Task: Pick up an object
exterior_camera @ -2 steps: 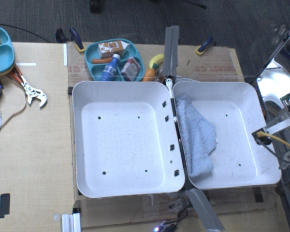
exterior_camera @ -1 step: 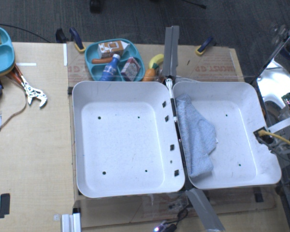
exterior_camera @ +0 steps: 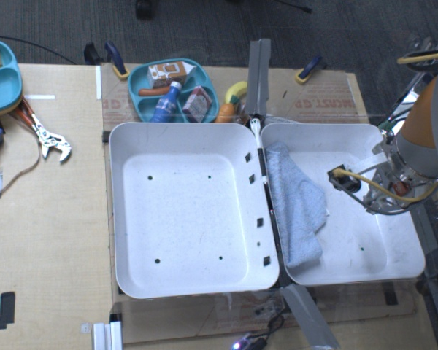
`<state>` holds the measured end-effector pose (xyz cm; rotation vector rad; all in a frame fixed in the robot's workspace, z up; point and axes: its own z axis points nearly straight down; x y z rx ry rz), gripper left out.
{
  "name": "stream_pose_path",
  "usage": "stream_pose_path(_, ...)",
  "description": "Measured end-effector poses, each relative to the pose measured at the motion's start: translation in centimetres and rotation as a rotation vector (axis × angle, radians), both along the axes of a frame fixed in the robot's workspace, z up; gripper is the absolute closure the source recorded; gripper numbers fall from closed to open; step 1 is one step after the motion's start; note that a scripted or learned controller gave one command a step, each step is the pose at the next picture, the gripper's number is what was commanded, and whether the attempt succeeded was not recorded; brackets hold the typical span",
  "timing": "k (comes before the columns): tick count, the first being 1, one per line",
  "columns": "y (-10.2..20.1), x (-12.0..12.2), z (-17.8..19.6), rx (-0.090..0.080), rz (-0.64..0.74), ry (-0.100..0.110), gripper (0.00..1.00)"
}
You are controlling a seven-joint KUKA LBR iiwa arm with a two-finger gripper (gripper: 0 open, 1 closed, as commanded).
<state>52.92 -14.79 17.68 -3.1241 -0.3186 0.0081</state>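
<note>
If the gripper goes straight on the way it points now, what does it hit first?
Probably the bare floor of the right bin: the gripper seems to point down there. The grey cloth lies off to one side. Depth is unclear.

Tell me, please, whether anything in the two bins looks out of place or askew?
The grey cloth in the right bin is the one odd thing. It lies rumpled and bunched along that bin's left wall, with its upper edge riding up the wall instead of lying flat. Nothing looks spilled or damaged.
</note>
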Motion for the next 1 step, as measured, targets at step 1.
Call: stream_pose_path(1,-6.9,2.06,-0.78,0.0,0.036,0.0,1.0)
